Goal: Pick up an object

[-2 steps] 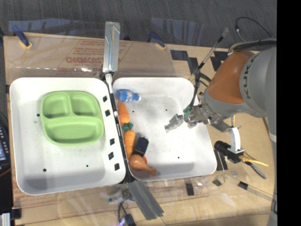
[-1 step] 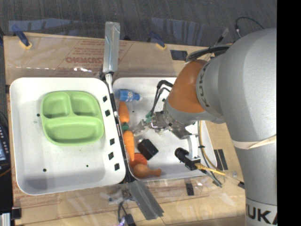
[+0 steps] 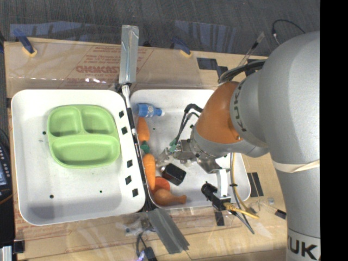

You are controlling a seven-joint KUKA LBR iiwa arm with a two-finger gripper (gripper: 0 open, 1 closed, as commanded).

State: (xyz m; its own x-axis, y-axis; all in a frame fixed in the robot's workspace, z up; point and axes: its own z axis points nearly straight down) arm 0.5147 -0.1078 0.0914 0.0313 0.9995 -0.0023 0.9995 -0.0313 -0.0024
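Note:
The right bin (image 3: 179, 99) holds several objects along its left wall. A small blue bottle (image 3: 147, 111) lies at the far left corner. Below it an orange carrot (image 3: 143, 129) lies along the wall, then a second carrot (image 3: 149, 169), and an orange piece (image 3: 169, 198) rests at the near wall. A black block (image 3: 174, 174) lies tilted in the middle of the bin. My gripper (image 3: 166, 156) hangs low over the bin, just above the black block and right of the second carrot. Nothing shows as held.
The left bin (image 3: 32, 200) carries a green divided plate (image 3: 83, 135) in its far half. A grey divider strip (image 3: 129, 53) runs between the bins. The bulky grey arm with its orange band (image 3: 220, 118) covers the right bin's right side. Cables trail near the front right.

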